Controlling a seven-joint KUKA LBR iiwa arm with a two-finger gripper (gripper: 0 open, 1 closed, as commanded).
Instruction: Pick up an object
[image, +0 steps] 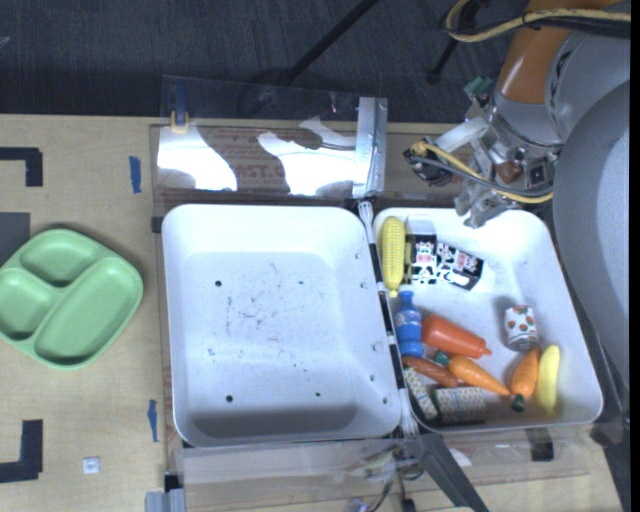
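Nearest the front edge of the bench (90, 140), the right bin (575, 300) holds a crowd of small things along its near wall: a speckled grey roll (462, 403) lies at the front, with a brown sausage-like piece (428, 369) just behind it on the left. Toward the near right corner a yellow banana-shaped toy (548, 378) stands beside a small orange carrot (524, 374), the two touching. A slimmer carrot (476, 374) lies slantwise in the middle, and a thicker orange carrot (455, 335) sits just behind it. A blue bottle (407, 325) lies against the left wall of this bin. A small white cup with red spots (519, 325) sits near the right wall, apart from the carrots. Farther back, a black-and-white patterned packet (443, 263) lies near the far wall, and a yellow corn cob (393, 250) stands along the left wall beside it.

The left bin (270, 320) shows only faint scuff marks on its floor. A green divided tray (66, 297) rests on the bench at its left edge, well apart from the bins.

The gripper (482, 208) hangs over the far edge of the right bin, above its rim and clear of every object; whether its fingers are open or closed cannot be told
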